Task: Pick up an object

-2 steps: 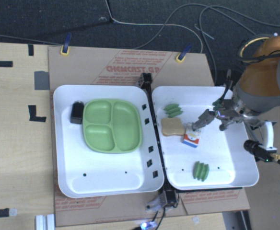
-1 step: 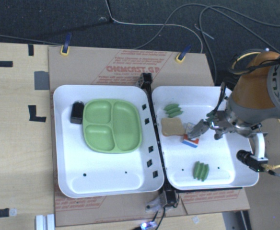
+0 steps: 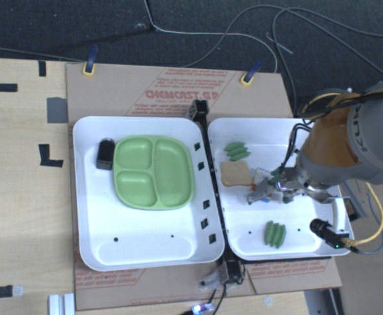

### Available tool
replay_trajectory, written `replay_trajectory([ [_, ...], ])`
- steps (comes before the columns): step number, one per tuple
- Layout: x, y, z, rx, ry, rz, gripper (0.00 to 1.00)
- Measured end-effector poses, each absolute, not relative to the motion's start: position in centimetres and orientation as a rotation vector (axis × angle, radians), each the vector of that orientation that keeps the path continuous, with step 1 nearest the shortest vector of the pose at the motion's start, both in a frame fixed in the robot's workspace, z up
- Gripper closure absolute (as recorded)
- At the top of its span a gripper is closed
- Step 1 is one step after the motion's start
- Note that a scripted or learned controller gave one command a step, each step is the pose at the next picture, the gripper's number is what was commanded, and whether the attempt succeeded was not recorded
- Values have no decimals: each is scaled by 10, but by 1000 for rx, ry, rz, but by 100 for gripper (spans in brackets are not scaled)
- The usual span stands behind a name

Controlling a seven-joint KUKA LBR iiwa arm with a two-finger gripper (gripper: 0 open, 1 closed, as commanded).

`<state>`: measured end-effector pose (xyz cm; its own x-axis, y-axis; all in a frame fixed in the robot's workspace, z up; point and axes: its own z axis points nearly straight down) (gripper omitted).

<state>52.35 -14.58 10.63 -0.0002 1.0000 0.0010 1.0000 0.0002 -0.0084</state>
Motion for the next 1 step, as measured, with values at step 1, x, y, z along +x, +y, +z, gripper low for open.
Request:
replay_trajectory([
  [1, 524, -146, 84, -2221, -2223, 2, 0],
])
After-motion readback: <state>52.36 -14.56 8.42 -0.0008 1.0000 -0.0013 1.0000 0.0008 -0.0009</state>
